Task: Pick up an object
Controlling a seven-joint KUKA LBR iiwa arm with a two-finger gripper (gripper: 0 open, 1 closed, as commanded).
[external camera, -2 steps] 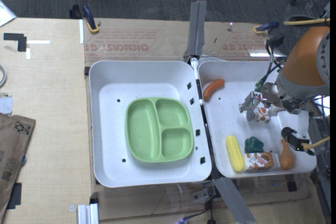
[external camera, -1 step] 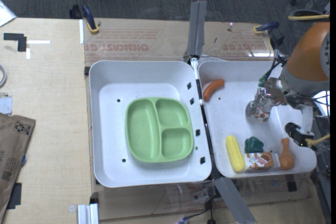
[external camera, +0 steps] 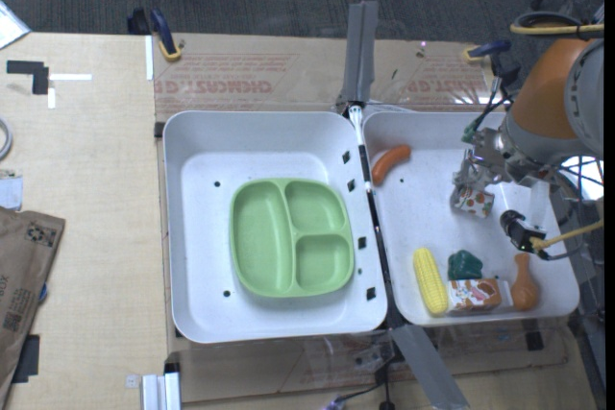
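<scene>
**Gripper down over a small carton, grasp far from certain**

The thing the arm seems to be going for is a small white patterned carton [external camera: 474, 201] in the upper middle of the right bin [external camera: 423, 125], sitting apart from the other items. The gripper [external camera: 473, 180] is right on top of it, metal fingers reaching down to its upper edge — but whether they are spread, pressed together or actually pinching the carton I cannot tell; the fingers and the carton blur into one pale cluster from this angle.

What could go wrong, to my eye: if the fingers sit on the carton's top and not around its sides, a lift would bring up nothing, or the carton could tip and skid across the smooth bin floor. It looks light, so a glancing touch might knock it toward the bin wall.

The rest lies well clear. An orange sausage [external camera: 389, 161] rests near the divider at the top; a yellow corn cob [external camera: 430, 280] lies at the front, just beside a flat orange packet [external camera: 476, 296] with a dark green item [external camera: 466, 264] behind it, and a brown drumstick shape [external camera: 523, 282] sits at the right. The left bin [external camera: 192, 206] holds a green divided plate [external camera: 291, 236].

Hard to make out — the carton's far side is covered by the gripper, cables and a black fitting cross the bin's right edge, and the arm [external camera: 557, 101] is cut off at the frame.
</scene>
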